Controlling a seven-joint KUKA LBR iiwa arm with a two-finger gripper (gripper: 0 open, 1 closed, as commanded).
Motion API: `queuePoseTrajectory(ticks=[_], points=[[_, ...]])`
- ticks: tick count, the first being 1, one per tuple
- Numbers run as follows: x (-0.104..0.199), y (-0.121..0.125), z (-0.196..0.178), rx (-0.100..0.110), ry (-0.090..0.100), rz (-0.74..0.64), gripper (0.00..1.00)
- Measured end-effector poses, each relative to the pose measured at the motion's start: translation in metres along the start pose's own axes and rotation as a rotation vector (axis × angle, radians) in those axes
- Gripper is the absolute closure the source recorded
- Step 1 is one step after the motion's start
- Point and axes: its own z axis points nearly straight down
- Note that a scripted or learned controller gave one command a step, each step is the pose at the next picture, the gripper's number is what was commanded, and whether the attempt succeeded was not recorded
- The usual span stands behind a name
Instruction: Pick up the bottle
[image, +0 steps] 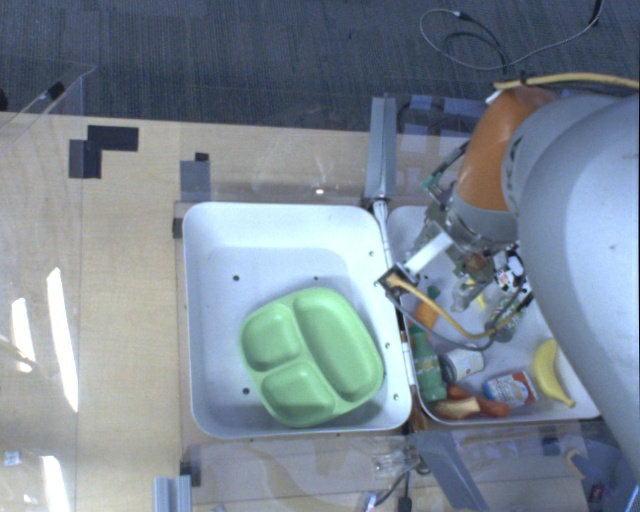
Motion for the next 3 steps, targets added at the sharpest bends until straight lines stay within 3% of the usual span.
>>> queuePoseTrajectory(ticks=[1,2,3], points=[[0.0,0.0,0.0,0.0,0.0,0.0,0.0],[-0.022,-0.032,0.0,0.0,0.0,-0.109,0.0],[-0.022,-0.032,0.0,0.001,0.0,-0.109,0.0]])
